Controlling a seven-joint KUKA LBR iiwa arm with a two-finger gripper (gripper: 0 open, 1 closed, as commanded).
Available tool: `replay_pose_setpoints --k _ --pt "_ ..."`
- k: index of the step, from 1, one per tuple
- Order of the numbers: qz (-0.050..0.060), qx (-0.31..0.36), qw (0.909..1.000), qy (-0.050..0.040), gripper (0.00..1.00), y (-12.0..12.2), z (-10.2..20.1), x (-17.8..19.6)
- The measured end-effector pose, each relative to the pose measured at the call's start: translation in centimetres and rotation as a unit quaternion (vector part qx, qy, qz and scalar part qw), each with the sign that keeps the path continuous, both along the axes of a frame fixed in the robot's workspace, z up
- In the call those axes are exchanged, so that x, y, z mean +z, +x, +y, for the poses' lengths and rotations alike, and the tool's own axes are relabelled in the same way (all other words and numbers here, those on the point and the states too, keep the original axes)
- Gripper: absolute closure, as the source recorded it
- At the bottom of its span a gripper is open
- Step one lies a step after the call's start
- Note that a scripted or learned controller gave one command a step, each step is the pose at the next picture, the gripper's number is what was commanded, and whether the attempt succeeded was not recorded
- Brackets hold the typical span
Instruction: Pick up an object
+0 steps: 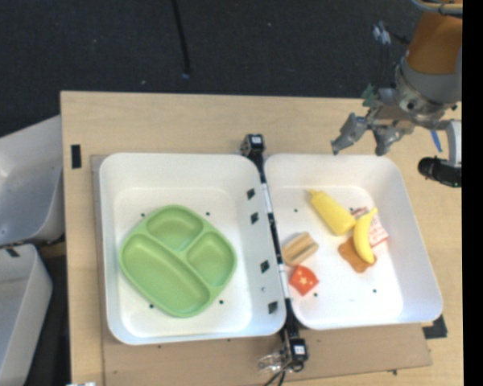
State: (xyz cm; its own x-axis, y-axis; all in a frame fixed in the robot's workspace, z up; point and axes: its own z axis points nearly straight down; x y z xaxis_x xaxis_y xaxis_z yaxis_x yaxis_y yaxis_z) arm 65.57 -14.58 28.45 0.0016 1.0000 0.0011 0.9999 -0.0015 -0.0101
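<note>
1. Two shallow white bins sit side by side on the wooden tabletop [80, 127], their inner walls touching along a middle seam with black clips.
2. The left bin [113, 215] holds a green divided plate [177, 260] with three compartments, lying flat.
3. The right bin [410, 280] holds a yellow mustard-style bottle [332, 211] lying on its side, a banana [363, 236] just beside it to the right, an orange flat piece [354, 259] partly under the banana, a red-and-white packet [378, 232] touching the banana's far side, a small hot-dog bun [299, 248] near the seam, and a red block [303, 280] just below the bun.
4. The gripper [362, 137] hangs over the far rim of the right bin; its jaws are spread apart with nothing between them.
5. All the objects lie nearer the camera than the jaws; the yellow bottle is closest to them, the red block farthest.
</note>
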Motion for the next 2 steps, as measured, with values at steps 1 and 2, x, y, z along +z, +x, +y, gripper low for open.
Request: replay_pose_setpoints --k 1,2 --pt "-0.006 0.001 1.0 -0.0011 0.0 0.2 0.0 0.7" --pt "-0.005 0.002 1.0 -0.0016 0.0 0.5 0.7 -4.1"
